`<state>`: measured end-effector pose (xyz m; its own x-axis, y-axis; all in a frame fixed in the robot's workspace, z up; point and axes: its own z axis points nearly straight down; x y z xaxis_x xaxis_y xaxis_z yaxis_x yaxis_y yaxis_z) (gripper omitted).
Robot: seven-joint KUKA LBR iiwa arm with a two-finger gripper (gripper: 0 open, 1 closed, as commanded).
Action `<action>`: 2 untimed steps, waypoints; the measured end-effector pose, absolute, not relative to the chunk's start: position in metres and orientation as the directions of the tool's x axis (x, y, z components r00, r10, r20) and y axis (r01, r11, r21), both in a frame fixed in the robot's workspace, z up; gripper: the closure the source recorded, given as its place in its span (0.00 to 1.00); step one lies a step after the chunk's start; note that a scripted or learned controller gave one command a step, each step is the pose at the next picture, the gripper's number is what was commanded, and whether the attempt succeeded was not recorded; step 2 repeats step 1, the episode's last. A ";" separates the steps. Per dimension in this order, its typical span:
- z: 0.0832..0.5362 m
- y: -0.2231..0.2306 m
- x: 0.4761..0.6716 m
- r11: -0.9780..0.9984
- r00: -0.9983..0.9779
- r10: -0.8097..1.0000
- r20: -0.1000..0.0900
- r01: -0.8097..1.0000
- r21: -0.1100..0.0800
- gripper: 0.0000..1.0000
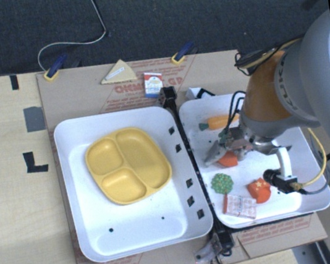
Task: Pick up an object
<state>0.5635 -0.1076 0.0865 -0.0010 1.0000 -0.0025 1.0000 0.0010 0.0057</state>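
Objects for picking all lie in the right bin (314, 200), the arm's side of the bench, while the left bin (75, 174) carries a yellow divided plate (128, 164) near its centre. Going down in size within the right bin: a printed packet (239, 206) rests at the front edge, a green broccoli piece (222, 182) sits just behind it toward the divider, a red tomato-like piece (259, 189) lies near the front right, a carrot (217, 122) lies toward the back edge, and a small orange-red piece (228, 161) sits mid-bin. The gripper (227, 148) is low over that last piece, its dark fingers seemingly right at it. Whether they are apart or closed, I cannot tell; the wrist hides them, and no item is plainly seen between them. To do this step well, I judge the fingers should straddle the orange-red piece squarely, settle fully down before closing, and stay clear of the carrot and broccoli nearby
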 end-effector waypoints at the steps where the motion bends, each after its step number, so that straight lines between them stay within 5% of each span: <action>1: 0.096 -0.108 0.563 0.000 0.000 1.000 -0.004 1.000 0.005 1.00; 2: 0.096 -0.108 0.563 0.000 0.000 1.000 -0.004 1.000 0.005 1.00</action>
